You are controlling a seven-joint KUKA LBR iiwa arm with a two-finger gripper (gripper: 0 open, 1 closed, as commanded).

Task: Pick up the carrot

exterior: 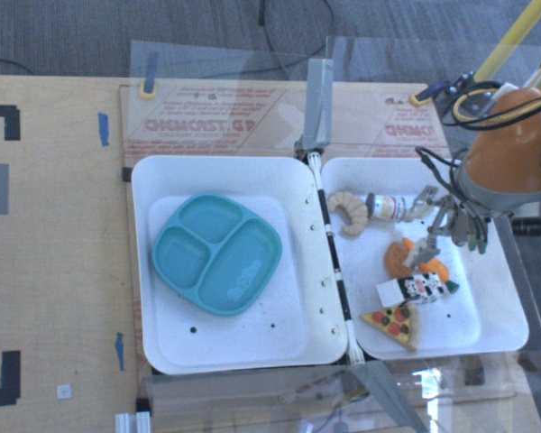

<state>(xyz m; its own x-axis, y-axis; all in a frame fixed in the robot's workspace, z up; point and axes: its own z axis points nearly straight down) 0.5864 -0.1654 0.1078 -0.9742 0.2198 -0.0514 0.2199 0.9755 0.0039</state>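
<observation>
Nearest the lower edge of the frame, in the right bin [509, 327], a toy pizza slice [392, 323] lay with its point toward the divider, and just above it sat a small black-and-white patterned box [421, 289]. The carrot [415, 260], an orange lump, rested right above that box near the middle of the right bin, touching or nearly touching it. The gripper [428, 251] hung directly over the carrot's right part with its fingers pointing down; whether they were spread or closed could not be told from this slant, and nothing showed between them. Higher in the bin lay a small bottle [389, 207] on its side and a croissant [348, 212] by the divider. In the left bin [153, 188] a teal divided plate [218, 253] sat alone. The step in hand looked like the descent onto the carrot; the next move would call for straddling it clear of the box, closing firmly, then lifting straight up.
</observation>
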